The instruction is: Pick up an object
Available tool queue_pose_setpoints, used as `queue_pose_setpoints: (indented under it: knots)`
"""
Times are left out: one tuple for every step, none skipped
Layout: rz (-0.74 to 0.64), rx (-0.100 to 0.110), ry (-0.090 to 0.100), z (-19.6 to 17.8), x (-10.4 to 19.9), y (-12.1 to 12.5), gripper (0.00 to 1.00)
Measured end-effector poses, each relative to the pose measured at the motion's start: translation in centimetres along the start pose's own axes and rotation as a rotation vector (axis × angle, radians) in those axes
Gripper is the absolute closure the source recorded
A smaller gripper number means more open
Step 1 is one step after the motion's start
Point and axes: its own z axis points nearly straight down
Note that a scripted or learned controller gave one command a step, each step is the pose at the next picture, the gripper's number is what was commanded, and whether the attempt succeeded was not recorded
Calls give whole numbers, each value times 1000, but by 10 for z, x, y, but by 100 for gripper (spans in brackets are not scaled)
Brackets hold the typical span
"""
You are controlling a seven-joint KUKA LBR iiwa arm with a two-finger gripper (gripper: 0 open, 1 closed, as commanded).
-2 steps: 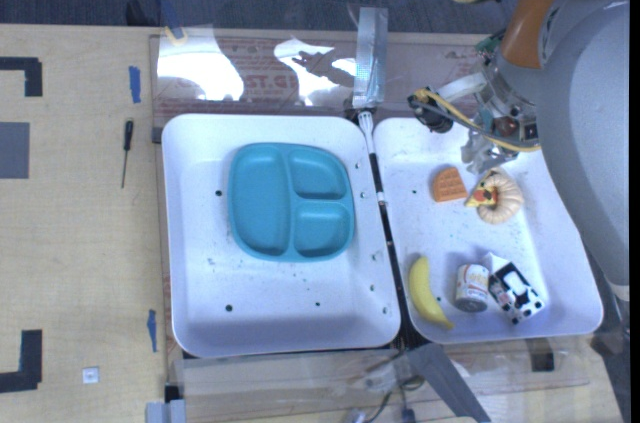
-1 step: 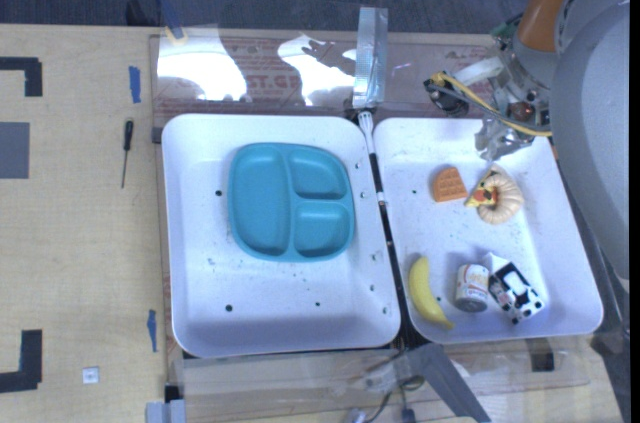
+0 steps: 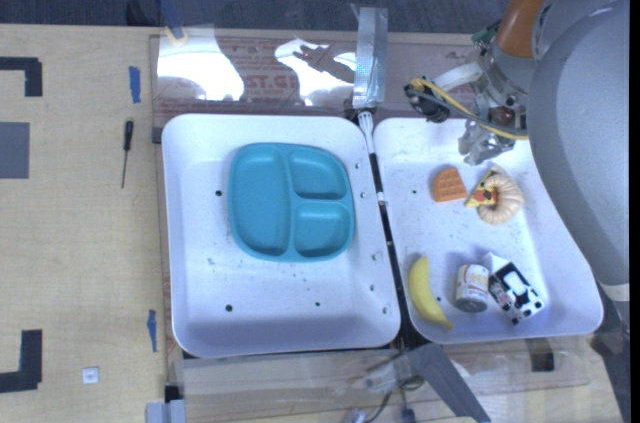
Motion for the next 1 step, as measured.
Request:
queue_pose_setpoints:
  knots:
    - [-4, 1, 5, -12, 9, -58, 100]
